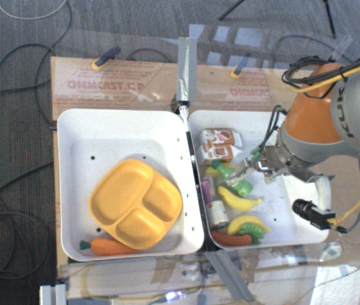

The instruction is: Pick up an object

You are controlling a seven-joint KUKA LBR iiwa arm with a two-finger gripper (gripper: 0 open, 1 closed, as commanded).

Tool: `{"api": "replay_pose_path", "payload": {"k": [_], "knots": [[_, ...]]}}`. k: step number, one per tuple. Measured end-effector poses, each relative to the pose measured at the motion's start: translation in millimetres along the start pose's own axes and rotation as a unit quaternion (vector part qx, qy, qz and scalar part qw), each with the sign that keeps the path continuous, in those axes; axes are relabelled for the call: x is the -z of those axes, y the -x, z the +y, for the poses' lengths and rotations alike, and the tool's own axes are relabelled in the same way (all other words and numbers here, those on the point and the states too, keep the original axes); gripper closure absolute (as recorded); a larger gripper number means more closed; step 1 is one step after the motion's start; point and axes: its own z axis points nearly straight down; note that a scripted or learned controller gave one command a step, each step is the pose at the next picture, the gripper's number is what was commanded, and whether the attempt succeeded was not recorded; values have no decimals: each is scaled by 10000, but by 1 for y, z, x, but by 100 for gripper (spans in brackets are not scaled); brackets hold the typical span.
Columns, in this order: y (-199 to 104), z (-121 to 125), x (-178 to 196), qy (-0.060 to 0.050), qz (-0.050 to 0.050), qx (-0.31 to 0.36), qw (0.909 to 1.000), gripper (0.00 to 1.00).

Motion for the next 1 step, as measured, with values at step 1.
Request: {"api": "replay_pose_path", "payload": {"k": [1], "knots": [[29, -2, -98, 36, 2, 141, 9999, 0]]}}
